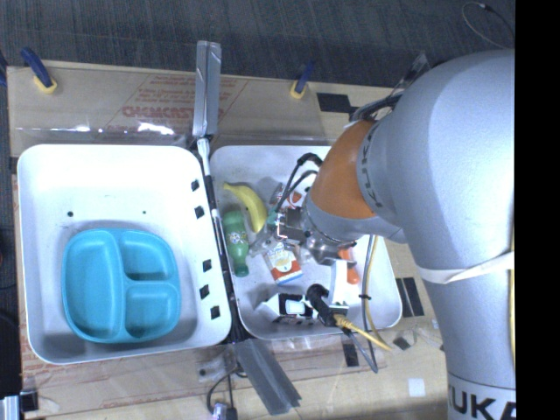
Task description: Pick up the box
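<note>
In the right bin (385, 309), near its middle, lies the box (285, 268), small, white and orange-red. My gripper (280, 234) hangs below the orange wrist band, directly over the box's upper edge and very close to it. The wrist and cables hide the box's right side. Whether the box sits between the fingers cannot be made out.
A yellow banana (249, 204) and a green bottle (235, 237) lie just left of the gripper against the bin's left wall. A black-and-white item (296, 305) rests near the front wall. The left bin (105, 169) holds a blue divided plate (122, 284).
</note>
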Controlling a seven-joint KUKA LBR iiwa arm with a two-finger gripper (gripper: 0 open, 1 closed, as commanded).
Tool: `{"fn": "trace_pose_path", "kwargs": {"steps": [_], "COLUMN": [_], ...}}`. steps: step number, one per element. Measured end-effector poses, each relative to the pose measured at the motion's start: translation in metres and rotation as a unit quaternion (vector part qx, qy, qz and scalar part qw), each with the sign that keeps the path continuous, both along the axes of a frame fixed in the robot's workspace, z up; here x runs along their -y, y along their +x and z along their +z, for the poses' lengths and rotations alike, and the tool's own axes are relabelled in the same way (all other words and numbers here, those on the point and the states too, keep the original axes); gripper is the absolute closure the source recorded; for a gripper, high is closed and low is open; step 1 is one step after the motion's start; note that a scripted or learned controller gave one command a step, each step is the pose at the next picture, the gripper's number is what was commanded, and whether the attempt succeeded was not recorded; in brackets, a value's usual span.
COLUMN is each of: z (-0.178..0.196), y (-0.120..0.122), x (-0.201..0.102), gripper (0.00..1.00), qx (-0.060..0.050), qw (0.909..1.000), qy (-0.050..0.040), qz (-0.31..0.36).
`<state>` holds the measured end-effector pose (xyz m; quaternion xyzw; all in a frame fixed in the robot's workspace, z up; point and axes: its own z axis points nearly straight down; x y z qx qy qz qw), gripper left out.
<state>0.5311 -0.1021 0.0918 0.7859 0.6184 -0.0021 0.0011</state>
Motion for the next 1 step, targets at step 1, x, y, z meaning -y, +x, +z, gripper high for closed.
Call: {"fn": "trace_pose_path", "kwargs": {"steps": [1], "z": [0.0080], "y": [-0.0007], "x": [-0.0030], "gripper": [1.00], "qx": [-0.002], "qw": [1.0000], "qy": [0.0025], "qz": [0.003]}}
